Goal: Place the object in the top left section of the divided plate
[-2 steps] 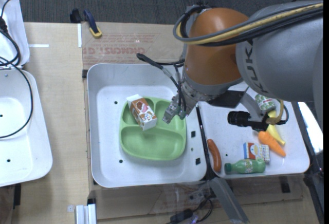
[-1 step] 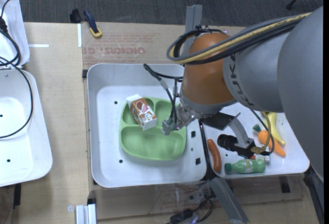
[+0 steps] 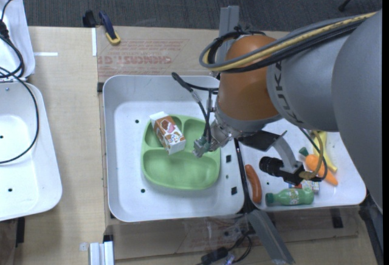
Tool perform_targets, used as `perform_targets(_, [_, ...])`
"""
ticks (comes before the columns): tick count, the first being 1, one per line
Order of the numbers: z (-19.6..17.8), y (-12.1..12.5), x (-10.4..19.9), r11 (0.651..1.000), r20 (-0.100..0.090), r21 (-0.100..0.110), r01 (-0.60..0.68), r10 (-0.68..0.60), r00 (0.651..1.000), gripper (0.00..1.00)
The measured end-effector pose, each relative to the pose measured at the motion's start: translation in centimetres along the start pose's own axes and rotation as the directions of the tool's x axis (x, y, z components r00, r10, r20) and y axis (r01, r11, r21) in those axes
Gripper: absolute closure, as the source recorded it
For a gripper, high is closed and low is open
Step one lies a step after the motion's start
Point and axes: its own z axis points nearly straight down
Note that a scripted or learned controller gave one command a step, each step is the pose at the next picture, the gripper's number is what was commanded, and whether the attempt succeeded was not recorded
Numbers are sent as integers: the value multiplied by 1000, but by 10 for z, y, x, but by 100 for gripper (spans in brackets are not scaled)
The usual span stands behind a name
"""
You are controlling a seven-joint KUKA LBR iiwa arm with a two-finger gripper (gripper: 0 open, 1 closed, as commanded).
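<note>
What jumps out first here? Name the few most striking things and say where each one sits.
The big grey and orange arm dominates, reaching in from the right over the left bin. Its pincer hangs over the right side of the green divided plate in that bin. A small carton lies in the plate's top left section, and the right bin holds a sausage, a green bottle and a carrot.

glossy green plastic plate, printed paper carton, smooth white bin.

A robotics lab: KUKA arm over white bins on a cardboard-topped bench.
</note>
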Motion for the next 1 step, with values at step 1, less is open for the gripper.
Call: perform_targets(1, [-5, -39, 7, 938, -1, 1, -347, 347, 938, 100])
